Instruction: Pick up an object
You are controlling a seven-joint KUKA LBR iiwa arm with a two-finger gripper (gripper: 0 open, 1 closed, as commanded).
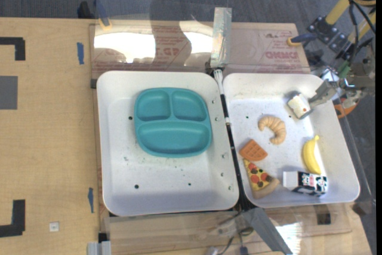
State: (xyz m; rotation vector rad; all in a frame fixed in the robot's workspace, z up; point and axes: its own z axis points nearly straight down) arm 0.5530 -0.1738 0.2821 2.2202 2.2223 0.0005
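Our pincer (311,97) hangs over the far right part of the right bin (250,92), its tip at a small white block (297,106). We cannot tell from this slant whether it is released, clenched, or has the block in it. The block sits by the far right wall, and we take it as the likeliest target.

From the left, the left bin (113,86) carries a teal divided plate (173,122) lying flat near its middle. In the right bin we find a waffle piece (253,150) and a pizza slice (261,178) close to the dividing wall. A croissant (273,128) lies just nearer us than the block, then come a banana (311,154) and a small black-and-white carton (305,181) toward the near right corner.

To do this step well, we would centre the tool over the block, close squarely across its sides, and lift straight up before travelling.

As for room, the wall crowds the block on the right. Open floor lies to its left and toward the far wall, and the croissant is near but apart from it. A straight rise seems safest to us.
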